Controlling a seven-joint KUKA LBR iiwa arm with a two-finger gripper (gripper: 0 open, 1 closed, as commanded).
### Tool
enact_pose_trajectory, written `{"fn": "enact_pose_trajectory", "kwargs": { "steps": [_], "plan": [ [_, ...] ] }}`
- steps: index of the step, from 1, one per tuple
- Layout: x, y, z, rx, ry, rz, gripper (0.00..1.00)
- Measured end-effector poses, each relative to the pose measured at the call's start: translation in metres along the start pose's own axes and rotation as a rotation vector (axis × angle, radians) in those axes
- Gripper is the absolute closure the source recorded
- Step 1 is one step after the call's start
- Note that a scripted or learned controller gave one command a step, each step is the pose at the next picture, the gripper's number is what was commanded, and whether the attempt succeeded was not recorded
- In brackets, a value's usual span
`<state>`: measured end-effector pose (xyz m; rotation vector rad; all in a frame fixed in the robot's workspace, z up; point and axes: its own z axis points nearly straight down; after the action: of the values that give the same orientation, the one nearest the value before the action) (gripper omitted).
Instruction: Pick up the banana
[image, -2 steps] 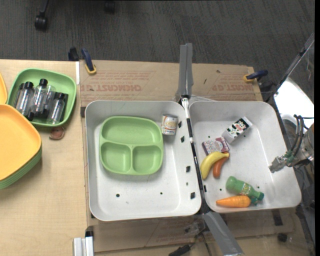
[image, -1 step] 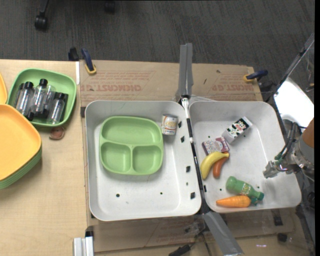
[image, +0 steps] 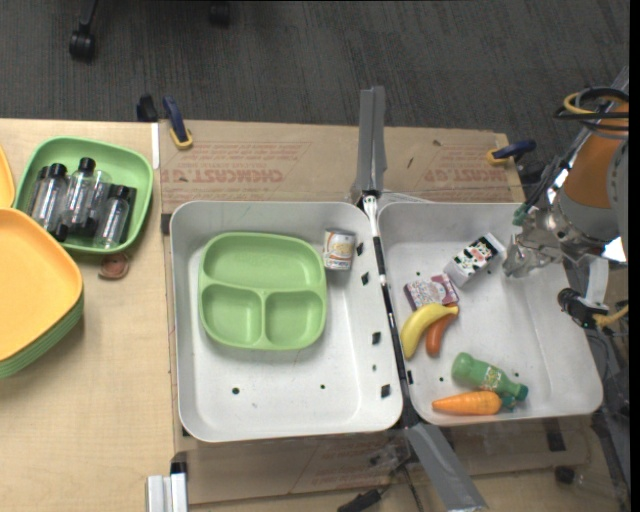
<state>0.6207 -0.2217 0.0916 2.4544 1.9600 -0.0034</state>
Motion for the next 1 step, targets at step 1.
{"fn": "enact_pose_trajectory", "kwargs": {
  "steps": [1],
  "plan": [
    [0.0182,0.0103,0.0003,0.002,0.0,0.664,1.0]
  ]
}}
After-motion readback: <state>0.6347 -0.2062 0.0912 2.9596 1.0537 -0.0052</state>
